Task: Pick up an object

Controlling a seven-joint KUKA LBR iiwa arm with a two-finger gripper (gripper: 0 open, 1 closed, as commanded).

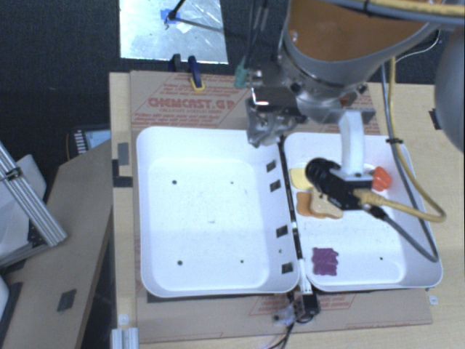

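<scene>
My gripper [266, 131] hangs over the far end of the divider between the two bins, under the grey wrist with its orange band. In the right bin [414, 267] lie a yellow piece [298, 177], a tan piece [320, 206] just in front of it, an orange piece [381, 179] near the right wall and a purple piece [325, 260] near the front. All of them sit apart from the gripper, to its right and nearer the camera. Part of the yellow and tan pieces is hidden behind the robot's own hardware.
The left bin [145, 195] shows only a few small dark specks on its floor. Cardboard [182, 102] lies under both bins. A shiny metal sheet [174, 20] lies beyond the bench at the back. An aluminium frame [22, 202] stands at the left.
</scene>
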